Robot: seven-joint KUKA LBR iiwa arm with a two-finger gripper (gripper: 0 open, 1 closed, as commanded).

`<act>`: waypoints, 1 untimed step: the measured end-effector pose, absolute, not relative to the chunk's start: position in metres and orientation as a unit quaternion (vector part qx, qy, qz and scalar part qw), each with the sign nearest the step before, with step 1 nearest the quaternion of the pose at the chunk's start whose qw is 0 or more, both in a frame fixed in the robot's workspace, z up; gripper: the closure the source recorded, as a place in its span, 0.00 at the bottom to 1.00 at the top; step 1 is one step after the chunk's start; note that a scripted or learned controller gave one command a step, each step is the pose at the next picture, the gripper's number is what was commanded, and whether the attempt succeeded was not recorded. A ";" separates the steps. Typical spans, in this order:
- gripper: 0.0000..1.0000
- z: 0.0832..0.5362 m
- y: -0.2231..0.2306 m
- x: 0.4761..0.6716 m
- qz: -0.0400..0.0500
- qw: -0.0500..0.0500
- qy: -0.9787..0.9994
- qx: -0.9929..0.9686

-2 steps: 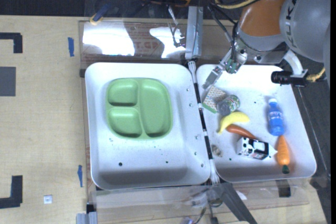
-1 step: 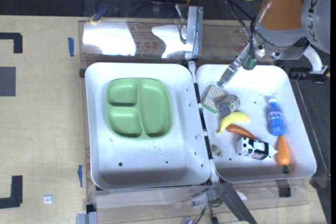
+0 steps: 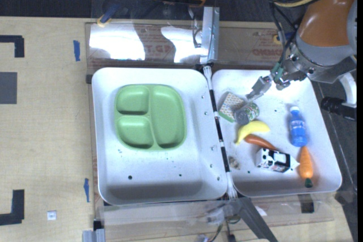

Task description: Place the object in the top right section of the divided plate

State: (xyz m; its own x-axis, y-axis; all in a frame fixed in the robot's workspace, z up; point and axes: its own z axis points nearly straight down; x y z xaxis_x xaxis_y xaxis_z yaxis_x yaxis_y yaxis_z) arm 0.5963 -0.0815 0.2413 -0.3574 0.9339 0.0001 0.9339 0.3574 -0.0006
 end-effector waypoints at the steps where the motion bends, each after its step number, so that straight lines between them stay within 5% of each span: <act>1: 0.00 0.207 -0.032 0.517 0.001 0.002 -0.686 -0.728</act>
